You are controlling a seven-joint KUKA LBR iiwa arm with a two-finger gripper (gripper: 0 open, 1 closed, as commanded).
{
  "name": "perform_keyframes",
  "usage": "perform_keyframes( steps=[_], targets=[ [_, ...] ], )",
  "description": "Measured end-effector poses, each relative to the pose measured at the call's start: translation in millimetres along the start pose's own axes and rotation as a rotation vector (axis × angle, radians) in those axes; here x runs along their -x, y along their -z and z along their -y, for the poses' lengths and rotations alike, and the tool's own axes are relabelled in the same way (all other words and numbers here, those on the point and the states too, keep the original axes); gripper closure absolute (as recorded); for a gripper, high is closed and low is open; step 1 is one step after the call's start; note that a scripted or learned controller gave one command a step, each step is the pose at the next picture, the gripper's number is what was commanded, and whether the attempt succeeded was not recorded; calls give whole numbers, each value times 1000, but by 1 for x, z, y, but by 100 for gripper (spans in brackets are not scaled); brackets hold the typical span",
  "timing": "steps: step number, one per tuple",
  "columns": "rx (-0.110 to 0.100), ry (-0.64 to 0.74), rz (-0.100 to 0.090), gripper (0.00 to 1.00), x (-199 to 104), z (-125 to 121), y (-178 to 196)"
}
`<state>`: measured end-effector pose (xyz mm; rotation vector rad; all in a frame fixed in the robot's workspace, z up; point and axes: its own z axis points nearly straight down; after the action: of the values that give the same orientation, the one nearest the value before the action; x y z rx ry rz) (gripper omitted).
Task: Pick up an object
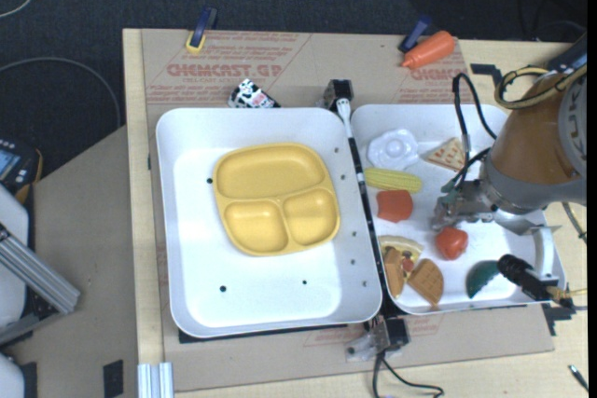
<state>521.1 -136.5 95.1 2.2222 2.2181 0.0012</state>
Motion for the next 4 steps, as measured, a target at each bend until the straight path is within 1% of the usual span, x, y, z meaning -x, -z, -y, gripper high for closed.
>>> perform_keyframes(
  steps=[1, 2, 3, 4],
  targets=[
    [6, 3, 2, 100, 1, 1, 64],
    [6, 2, 2, 100, 9, -7, 115],
    [3, 3, 1, 100, 9, -8, 131],
    [3, 9, -2, 100, -48, -30, 137]
  ],
)
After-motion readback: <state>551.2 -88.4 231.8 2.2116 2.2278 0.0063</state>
